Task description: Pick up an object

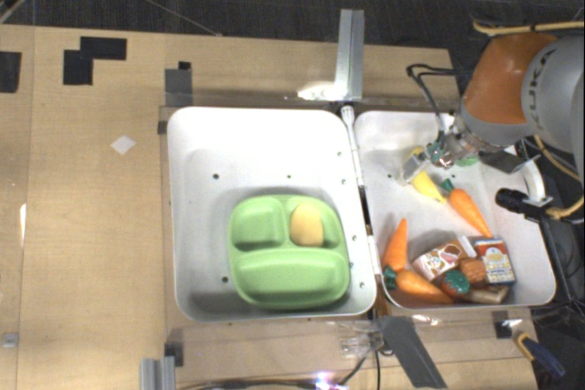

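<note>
We saw the wooden surface [91, 224] carrying two shallow white bins side by side, the left bin [196, 196] at about nine o'clock from the right bin [384, 142], their inner walls touching. The grey arm [548, 96], with its orange band [498, 91], came in from three o'clock and hung over the upper part of the right bin. In the left bin lay a green divided tray [265, 274], toward six o'clock of that bin, and a yellow lemon-like fruit [307, 224] sat in the tray's upper right compartment. The end effector [445, 149] was low over the right bin's twelve o'clock region, just above a small yellow piece [426, 186]; we could not tell whether it was spread or pressed together, as the wrist hid it, and we saw nothing clearly pinched in it. An orange carrot [468, 210] lay just beside the yellow piece, at about four o'clock from it. A second carrot [396, 244] lay tilted near the bin's left wall, and a third [419, 287] rested at six o'clock along the lower wall. Between these sat a small carton [437, 261], a box with a blue panel [495, 262], and a brown item [473, 270], all crowded together and touching.
</note>
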`<state>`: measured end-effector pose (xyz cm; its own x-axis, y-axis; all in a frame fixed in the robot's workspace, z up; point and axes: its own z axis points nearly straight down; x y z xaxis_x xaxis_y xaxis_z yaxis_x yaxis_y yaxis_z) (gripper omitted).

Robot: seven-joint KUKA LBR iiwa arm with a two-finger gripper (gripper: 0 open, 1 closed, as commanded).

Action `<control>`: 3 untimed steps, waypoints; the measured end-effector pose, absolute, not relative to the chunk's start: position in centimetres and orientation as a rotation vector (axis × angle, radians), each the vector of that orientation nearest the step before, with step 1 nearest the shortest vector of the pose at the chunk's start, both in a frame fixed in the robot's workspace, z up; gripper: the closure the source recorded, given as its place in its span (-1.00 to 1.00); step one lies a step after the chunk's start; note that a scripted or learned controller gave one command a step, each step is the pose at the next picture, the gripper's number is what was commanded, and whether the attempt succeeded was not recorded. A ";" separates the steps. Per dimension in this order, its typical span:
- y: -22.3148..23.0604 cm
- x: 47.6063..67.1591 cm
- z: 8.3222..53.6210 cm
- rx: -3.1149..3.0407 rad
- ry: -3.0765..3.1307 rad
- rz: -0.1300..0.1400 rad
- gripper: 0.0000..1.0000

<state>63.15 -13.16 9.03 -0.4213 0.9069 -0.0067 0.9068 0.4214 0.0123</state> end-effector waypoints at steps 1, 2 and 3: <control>-12.9 63.5 10.2 1.681 2.637 0.020 1.00; -13.7 64.7 10.4 1.802 2.582 -0.004 1.00; -3.6 67.1 18.5 1.861 2.527 0.004 1.00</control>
